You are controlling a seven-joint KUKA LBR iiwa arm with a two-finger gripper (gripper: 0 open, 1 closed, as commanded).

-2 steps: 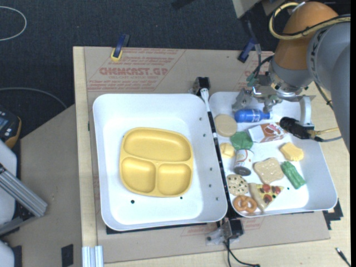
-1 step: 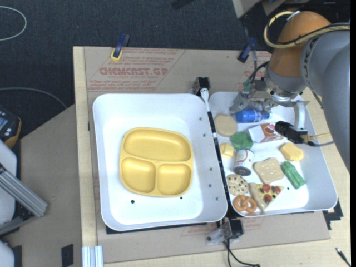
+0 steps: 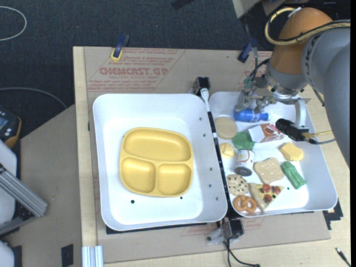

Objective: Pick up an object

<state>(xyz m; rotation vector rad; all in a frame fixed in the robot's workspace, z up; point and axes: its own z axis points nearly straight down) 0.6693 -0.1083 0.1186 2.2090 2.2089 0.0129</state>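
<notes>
Gripper (image 3: pixel 251 105), state unclear, sits over a small blue plastic bottle (image 3: pixel 248 115).

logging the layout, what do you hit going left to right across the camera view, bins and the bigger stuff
left white bin → yellow divided tray → right white bin → small can → toast slice → green piece

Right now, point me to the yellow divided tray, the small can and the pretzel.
yellow divided tray (image 3: pixel 156 161), camera view, on its central ridge.
small can (image 3: pixel 243 162), camera view, on its side label.
pretzel (image 3: pixel 245 204), camera view, on its middle.
</notes>
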